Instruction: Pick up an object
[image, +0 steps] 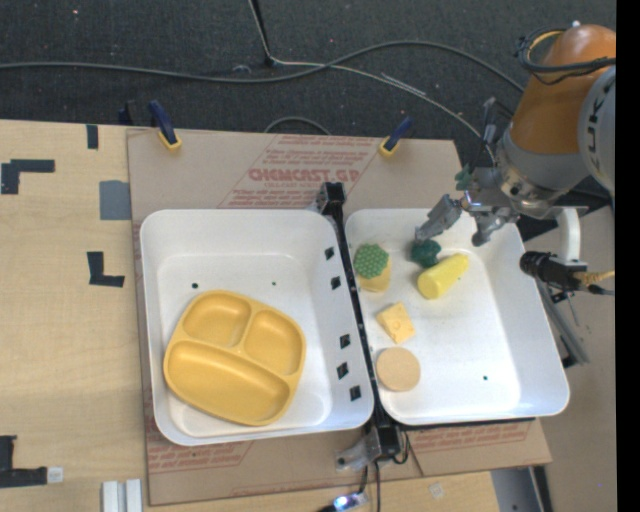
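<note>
In the camera view, the hand (458, 228) hangs over the far part of the right bin (500, 340), and its two fingers (437, 218) stand apart with nothing between them. The grey arm (560, 110) with its orange band comes in from the right side, above and behind the hand.

Just below the left finger lies a small dark green piece (427, 252), and it touches the yellow corn-like piece (442, 276) that lies a little nearer to the camera. To the left of the hand, close to the wall between the bins, stands a green and yellow round toy (371, 266). Farther from the hand, toward the camera, lie a yellow cheese-like block (397, 323) and then a tan round disc (398, 369). Well apart from the hand, in the left bin (230, 240), rests a yellow divided plate (234, 356).

The step seems to be the approach: the hand is open above the objects but has not yet grasped one. The next move probably calls for lowering the hand so that the fingers stand on both sides of one piece, most likely the dark green piece or the yellow one, and then closing. Because these two touch, the fingers could push one aside.
</note>
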